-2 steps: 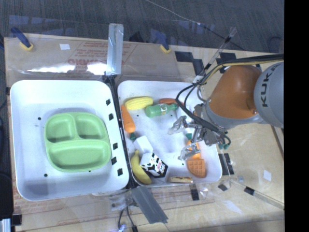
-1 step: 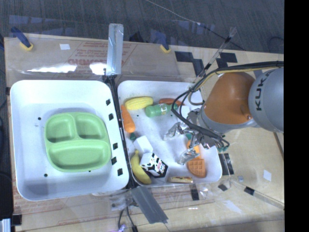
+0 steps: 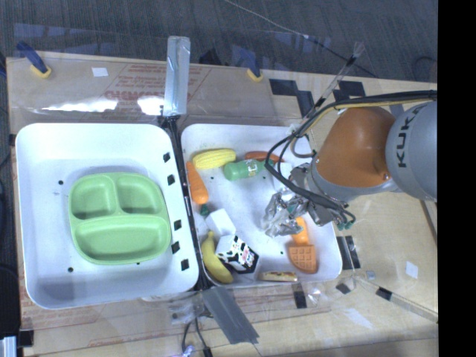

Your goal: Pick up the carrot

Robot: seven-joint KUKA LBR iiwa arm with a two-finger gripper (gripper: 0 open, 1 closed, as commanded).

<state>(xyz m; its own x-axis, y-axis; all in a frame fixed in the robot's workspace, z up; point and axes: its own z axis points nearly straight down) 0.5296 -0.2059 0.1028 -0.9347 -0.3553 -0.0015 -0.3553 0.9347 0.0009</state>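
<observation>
The carrot [image 3: 197,184] is a short orange stick lying along the left wall of the right bin [image 3: 327,270], just below a yellow corn cob [image 3: 214,158]. My gripper [image 3: 280,214] hangs low in the right half of that bin, well to the right of the carrot and apart from it. It is over the bin floor beside a small orange piece [image 3: 301,233]. The grey arm with its orange band [image 3: 357,149] reaches in from the right.
The right bin also holds a green bottle [image 3: 242,170], a sausage [image 3: 258,155], a white block [image 3: 221,220], a banana [image 3: 213,262], a cow-patterned toy [image 3: 239,253], a waffle [image 3: 303,259] and a bread roll [image 3: 279,277]. A green divided plate [image 3: 117,218] lies in the left bin [image 3: 30,199].
</observation>
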